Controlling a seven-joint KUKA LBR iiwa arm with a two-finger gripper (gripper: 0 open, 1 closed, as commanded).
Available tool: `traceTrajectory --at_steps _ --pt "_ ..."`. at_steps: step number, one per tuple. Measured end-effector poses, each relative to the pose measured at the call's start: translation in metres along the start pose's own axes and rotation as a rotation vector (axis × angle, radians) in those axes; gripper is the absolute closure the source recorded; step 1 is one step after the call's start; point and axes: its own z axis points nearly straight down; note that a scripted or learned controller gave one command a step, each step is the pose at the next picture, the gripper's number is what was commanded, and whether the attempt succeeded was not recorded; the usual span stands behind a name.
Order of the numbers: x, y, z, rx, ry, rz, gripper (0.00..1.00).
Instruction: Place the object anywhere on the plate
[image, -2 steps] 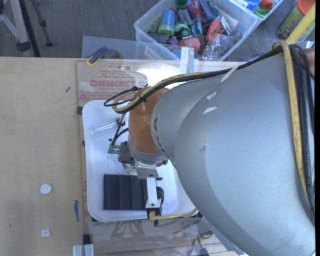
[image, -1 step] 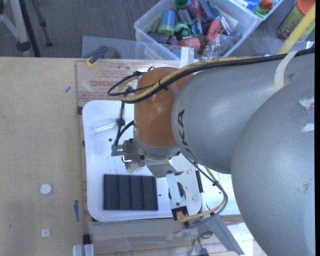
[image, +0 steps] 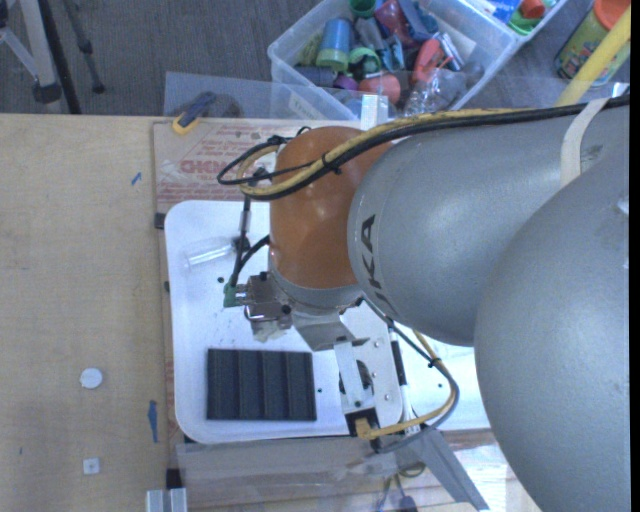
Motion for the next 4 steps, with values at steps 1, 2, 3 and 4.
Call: traceTrajectory --at_steps 1,2,3,4 --pt "-0.012 -0.001 0.125 -0.012 0.007 -0.093 1.0" --pt "-0.021 0.002 0.129 -0.02 0.003 -0.561 1.0" --pt "-0.008 -0.003 -0.016 -0.003 0.001 -0.856 1.0" --pt "0.0 0.002 0.12 -0.02 0.002 -0.68 1.0"
